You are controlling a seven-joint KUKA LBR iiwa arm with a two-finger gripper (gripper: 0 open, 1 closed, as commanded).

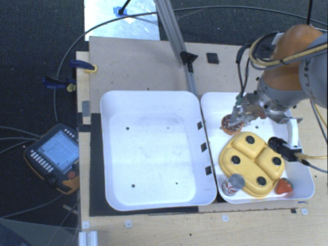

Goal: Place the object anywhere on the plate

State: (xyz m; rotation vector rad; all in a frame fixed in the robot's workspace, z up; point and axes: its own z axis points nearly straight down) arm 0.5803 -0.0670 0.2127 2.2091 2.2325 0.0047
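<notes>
A yellow plate (pixel 252 163) with three round hollows lies in the right bin (pixel 215 111), toward its front. A small brown round object (pixel 227 124) sits on the bin floor just behind the plate's left corner. My gripper (pixel 237 118) hangs low right over that brown object, touching or nearly touching its right side. The grey arm with its orange band (pixel 297 50) reaches in from the upper right.
A small metal can (pixel 234 183) lies at the plate's front left corner and a red fruit-like piece (pixel 283 187) at its front right. The left bin (pixel 110 137) sits beside the right one. A slanted metal pole (pixel 174 29) stands behind the bins.
</notes>
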